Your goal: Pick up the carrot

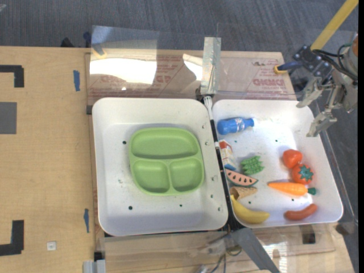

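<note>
The carrot (289,188) is orange with a green stub at its right end. It lies flat in the right bin (267,138), near the front right, pointing left. My gripper (314,111) hangs over the bin's far right corner, well behind the carrot and apart from it. Its two fingers stand open with nothing between them.
Around the carrot lie a red tomato (291,157), a strawberry (302,173), a red sausage (300,212), a banana (249,212), a watermelon slice (240,179), a green leafy piece (252,165) and a blue bottle (234,124). The left bin (108,152) holds a green divided plate (166,159).
</note>
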